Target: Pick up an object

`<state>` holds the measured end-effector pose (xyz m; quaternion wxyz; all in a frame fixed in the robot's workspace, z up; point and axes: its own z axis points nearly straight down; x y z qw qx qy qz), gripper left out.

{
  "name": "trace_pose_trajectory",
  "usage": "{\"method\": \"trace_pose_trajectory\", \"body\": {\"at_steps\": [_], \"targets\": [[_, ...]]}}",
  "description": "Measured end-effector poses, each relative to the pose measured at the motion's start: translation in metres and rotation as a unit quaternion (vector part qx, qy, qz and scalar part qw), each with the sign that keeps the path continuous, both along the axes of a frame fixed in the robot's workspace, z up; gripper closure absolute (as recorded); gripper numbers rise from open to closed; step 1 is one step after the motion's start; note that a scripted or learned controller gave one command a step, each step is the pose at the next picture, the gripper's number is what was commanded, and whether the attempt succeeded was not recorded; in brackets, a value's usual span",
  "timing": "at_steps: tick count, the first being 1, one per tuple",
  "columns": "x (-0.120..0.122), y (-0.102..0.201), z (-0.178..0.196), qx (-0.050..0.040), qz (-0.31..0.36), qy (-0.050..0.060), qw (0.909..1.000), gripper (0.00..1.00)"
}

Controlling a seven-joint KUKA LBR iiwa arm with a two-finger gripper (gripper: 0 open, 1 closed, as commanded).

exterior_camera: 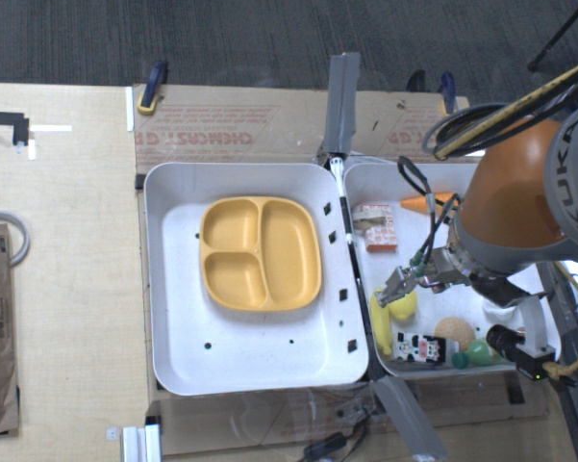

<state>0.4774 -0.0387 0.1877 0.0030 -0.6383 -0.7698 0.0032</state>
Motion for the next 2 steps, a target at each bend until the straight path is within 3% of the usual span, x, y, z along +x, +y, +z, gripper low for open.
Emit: {"method": "trace_pose_trajectory", "body": {"at_steps": [1, 2], "targets": [[0.000, -0.011, 0.000, 0.0000, -0.008, -0.001, 1.0000, 0.00], [-0.001, -0.072, -0.071, 0.0007, -0.006, 0.000, 1.0000, 0.00]]}}
